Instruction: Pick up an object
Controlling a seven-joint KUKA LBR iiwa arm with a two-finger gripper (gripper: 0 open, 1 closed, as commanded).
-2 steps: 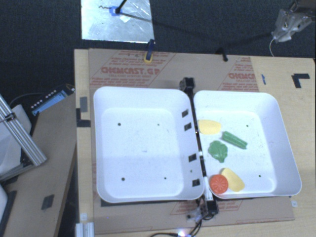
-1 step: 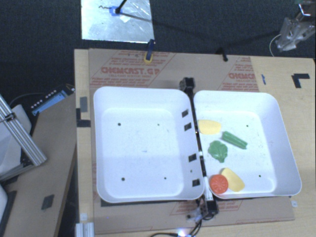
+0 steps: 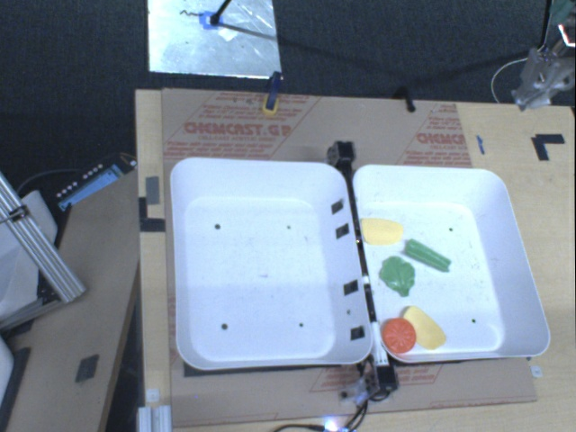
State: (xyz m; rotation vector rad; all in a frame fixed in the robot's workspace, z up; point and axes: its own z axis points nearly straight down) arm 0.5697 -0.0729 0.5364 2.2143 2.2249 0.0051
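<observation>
The right bin (image 3: 504,241) holds several small objects along its left side. A pale yellow lump (image 3: 381,232) lies near the divider. A green stick-shaped piece (image 3: 427,256) is just right of it, and a green leafy piece (image 3: 397,274) sits below. At the front corner a red round object (image 3: 399,335) touches a yellow oblong one (image 3: 427,328). My gripper (image 3: 538,77) is at the far top right, high above the bench's back corner and well away from both bins. Nothing shows in its grasp.
The left bin (image 3: 261,259) sits beside the right one, joined by a black-clipped divider (image 3: 358,259). A shiny square plate (image 3: 213,23) lies on the dark floor behind. A yellow clip (image 3: 270,104) sits at the cardboard's back edge. A metal frame (image 3: 36,250) stands at left.
</observation>
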